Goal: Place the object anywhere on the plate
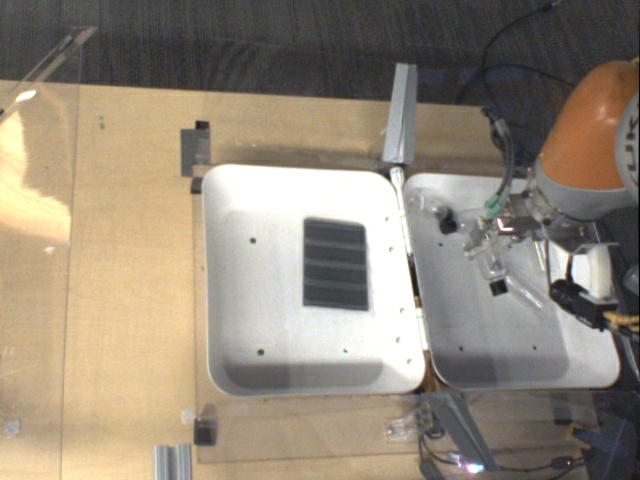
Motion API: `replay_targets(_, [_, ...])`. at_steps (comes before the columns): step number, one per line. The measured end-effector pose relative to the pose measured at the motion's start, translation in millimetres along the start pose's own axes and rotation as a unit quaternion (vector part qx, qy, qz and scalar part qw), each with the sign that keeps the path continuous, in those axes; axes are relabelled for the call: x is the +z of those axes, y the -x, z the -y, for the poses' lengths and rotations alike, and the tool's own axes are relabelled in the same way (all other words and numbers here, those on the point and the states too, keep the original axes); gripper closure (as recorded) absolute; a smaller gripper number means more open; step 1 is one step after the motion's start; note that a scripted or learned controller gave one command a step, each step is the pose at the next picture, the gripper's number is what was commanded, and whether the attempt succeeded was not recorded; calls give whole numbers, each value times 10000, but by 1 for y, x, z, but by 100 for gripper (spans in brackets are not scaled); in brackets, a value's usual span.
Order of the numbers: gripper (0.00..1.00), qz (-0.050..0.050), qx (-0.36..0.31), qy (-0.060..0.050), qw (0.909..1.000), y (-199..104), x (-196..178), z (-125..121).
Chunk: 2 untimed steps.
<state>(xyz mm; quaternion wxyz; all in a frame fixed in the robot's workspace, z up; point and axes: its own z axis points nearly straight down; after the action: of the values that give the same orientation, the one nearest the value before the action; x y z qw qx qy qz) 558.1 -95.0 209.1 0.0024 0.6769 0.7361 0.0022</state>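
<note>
Camera view first: where is the plate?

— Plate [335,263], dark and ribbed, lies flat at the middle of the left bin [230,298], with nothing on it.

— And the arm?

— Arm [590,133] comes in from 3 o'clock over the right bin [540,368]. Its gripper [495,256] hangs over that bin's 12 o'clock half, well apart from the plate.

— Open or closed?

— I cannot tell; the tip is pale and blurs into the white floor.

— Where is the object?

— A small dark object [497,287] sits in the right bin, just at 6 o'clock of the gripper. Whether the two touch, I cannot tell. Another dark bit [447,224] lies toward 9 o'clock of the gripper, near the bin's left wall.

— The desk?

— Desk [120,298] is bare pale wood at 9 o'clock of the bins.
</note>
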Motion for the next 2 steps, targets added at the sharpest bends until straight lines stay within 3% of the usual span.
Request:
replay_targets(1, [100,-3,-951,-11,9955,-66,25,-45])
replay_targets(2, [100,-4,258,-11,9997,-139,16,-76])
